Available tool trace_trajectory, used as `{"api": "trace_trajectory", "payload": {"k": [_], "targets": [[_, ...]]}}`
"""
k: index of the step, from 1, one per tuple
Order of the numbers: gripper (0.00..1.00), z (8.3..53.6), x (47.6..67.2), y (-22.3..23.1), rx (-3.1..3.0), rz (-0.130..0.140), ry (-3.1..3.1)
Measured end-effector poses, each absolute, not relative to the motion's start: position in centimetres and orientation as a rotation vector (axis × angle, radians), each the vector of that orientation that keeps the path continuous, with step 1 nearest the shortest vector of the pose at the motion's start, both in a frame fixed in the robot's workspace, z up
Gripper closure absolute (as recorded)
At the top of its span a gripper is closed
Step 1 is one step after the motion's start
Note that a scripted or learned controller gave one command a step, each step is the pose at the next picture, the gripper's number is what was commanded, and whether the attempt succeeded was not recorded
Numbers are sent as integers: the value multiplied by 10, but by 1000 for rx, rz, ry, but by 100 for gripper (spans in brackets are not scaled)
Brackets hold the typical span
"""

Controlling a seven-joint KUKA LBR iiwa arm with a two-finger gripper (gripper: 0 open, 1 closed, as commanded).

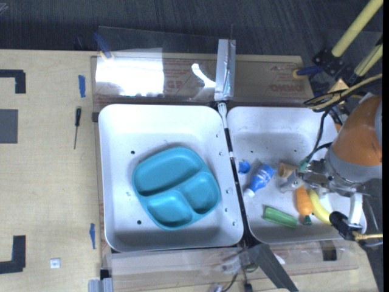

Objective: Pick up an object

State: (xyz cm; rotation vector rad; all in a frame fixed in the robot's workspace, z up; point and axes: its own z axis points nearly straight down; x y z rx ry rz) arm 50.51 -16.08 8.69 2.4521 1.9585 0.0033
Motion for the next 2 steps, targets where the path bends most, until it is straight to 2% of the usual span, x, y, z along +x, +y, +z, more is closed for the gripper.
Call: {"api": "trace_trajectory", "payload": {"k": [1,2], "targets": [[100,98,507,-161,2449,9,1954],[100,217,503,-96,2334,12,2095]]}}
